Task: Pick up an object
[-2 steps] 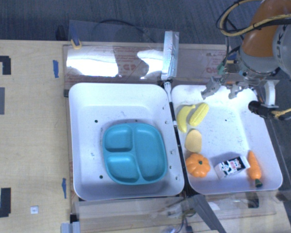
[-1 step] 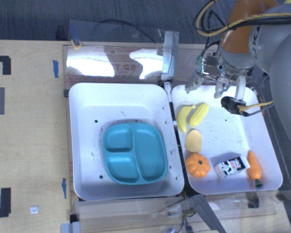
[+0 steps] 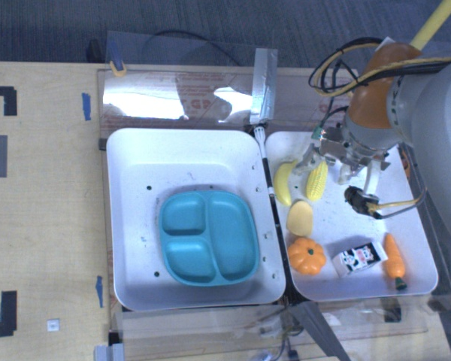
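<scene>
Looking down, we see the fingers hanging beside the corn in the right bin — their grip we cannot tell; left bin holds a blue tray.

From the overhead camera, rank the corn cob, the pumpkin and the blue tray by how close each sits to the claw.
1. The corn cob, right bin, just left of the claw.
2. The pumpkin, right bin, near its front-left corner.
3. The blue tray, across in the left bin.
</scene>
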